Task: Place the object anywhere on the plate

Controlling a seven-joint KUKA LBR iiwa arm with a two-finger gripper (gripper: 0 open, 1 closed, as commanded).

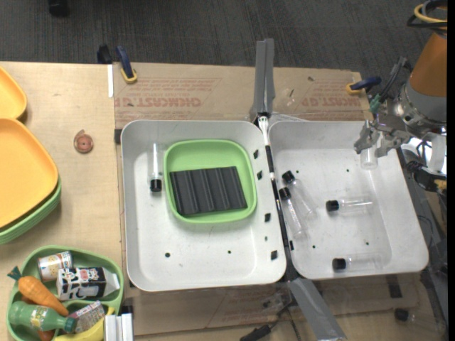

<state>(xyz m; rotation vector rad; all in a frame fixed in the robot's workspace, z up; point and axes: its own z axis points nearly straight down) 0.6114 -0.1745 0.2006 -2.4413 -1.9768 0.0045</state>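
— Hovering with the gripper over the far rim of the right bin; failing to tell how open, or whether carrying anything.
— Spotting 3 capped vials lying camera-side of it, nearest vial just below-left; green plate sitting well off to its left.
— Worrying about slippage: round, clear tube rolling aside under closing, or dropping while crossing between bins.

floor: dark grey carpet along the top | bench: pale wood tabletop at left | cover: brown cardboard sheet (printed lettering upside down) held by clamps | light: even, soft
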